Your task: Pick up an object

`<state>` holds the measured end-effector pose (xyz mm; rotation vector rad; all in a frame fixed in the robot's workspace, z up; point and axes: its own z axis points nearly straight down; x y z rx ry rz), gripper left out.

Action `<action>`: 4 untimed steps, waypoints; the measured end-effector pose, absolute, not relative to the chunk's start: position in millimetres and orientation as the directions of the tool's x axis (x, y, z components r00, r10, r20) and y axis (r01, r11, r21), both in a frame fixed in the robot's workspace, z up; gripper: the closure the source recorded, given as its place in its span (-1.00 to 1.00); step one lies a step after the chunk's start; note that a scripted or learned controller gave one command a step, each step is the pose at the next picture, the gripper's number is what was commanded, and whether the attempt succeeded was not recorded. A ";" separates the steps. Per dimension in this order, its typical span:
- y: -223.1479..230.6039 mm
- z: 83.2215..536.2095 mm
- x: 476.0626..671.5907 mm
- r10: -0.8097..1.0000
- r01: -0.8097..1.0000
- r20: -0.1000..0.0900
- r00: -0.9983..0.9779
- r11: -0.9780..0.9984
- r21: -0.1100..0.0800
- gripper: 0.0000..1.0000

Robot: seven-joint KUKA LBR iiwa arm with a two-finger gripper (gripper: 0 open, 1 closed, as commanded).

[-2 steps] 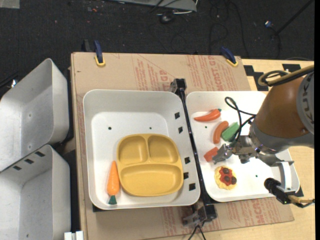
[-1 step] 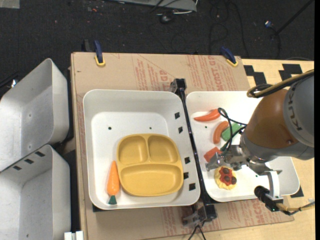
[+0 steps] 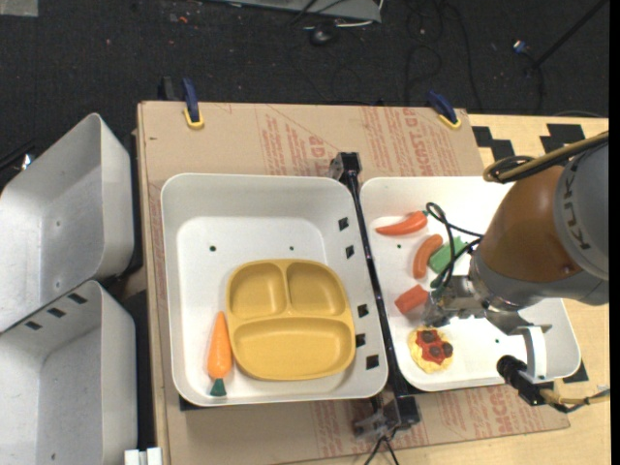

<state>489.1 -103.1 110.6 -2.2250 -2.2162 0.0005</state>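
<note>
Claw [image 3: 448, 303] hangs over the right white bin [image 3: 504, 371], grip state undeterminable (wrist blocks it). Small red block [image 3: 411, 299] lies just beside; descend centred, vertically, before closing.

Robot lab: clamped bench [image 3: 291, 134], floor cables [image 3: 426, 56].

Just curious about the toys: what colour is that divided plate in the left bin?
The divided plate is yellow, seen plainly in the camera view.

Even overhead light — white bins [image 3: 260, 194] bright, floor dark; soft shadows, slightly grainy focus.
</note>
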 end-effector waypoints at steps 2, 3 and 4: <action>-92.4 232.4 489.6 1.000 1.000 -0.001 -0.004 0.004 0.006 1.00; -92.5 260.7 490.8 1.000 1.000 -0.001 -0.003 0.003 0.003 1.00; -42.5 265.5 503.4 1.000 1.000 0.001 -0.007 0.007 0.001 1.00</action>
